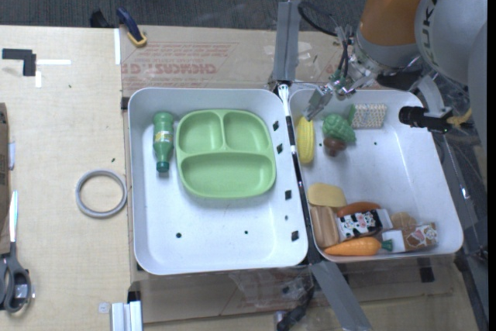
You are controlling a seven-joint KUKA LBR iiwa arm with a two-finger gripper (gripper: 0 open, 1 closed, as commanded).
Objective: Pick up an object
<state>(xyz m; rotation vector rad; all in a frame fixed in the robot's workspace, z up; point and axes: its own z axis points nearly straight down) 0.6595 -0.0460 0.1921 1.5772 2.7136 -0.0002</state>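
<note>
A robotics laboratory is indicated: an industrial arm, two white bins, a taped cardboard-covered bench are observed.

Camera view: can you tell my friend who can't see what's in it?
A grey and orange robot arm's gripper hovers above a yellow corn cob and toy broccoli in the right bin. The left bin holds a green divided plate and a green bottle.
</note>
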